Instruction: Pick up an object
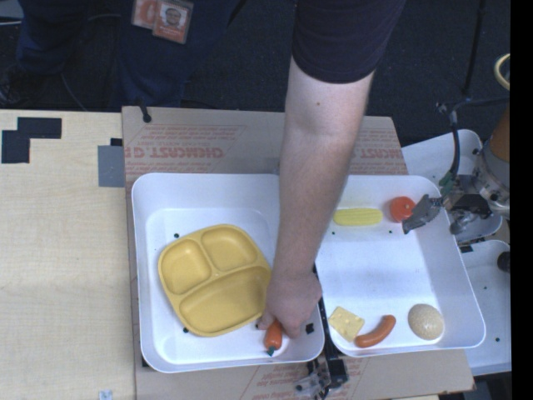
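The carrot (273,336) lies at the left bin's (146,223) front edge under a person's hand (291,307), while the gripper (425,211), grasping nothing, waits above the right bin's (466,307) far corner, so picking remains undone.

Left white bin (146,223): yellow compartmented plastic tray (215,278); person's hand (291,307) on orange carrot (273,336). Right white bin (454,265): yellow corn cob (358,217), red tomato (401,207), cheese wedge (346,322), sausage (375,331), beige round bun (425,321).

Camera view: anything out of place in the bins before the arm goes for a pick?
Yes. A person's arm reaches into the left bin, its hand on a carrot beside the yellow tray. The gripper sits at the right bin's far edge.
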You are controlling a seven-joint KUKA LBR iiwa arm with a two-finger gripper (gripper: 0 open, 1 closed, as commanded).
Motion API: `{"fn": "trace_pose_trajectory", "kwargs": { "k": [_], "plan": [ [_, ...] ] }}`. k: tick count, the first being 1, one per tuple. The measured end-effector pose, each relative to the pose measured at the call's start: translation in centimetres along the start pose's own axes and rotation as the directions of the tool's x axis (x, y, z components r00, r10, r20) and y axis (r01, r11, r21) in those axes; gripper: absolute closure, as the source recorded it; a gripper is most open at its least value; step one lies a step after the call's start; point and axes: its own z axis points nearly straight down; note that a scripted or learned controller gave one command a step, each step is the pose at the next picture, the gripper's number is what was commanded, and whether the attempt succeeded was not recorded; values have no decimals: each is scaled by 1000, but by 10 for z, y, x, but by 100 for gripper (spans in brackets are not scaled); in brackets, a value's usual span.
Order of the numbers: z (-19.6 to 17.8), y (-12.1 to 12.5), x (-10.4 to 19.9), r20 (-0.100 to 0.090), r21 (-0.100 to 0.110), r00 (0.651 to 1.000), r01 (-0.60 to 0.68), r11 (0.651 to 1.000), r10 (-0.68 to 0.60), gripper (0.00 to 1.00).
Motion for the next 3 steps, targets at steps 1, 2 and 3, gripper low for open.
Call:
{"fn": "trace_pose_trajectory", "kwargs": {
  "k": [1,2,3],
  "plan": [
    [-6,2,0,3,-12,1000,2,1000,-2,0],
    [58,1,-2,0,-4,1000,2,1000,-2,0],
    [106,3,-10,0,-6,1000,2,1000,-2,0]
  ]
}}
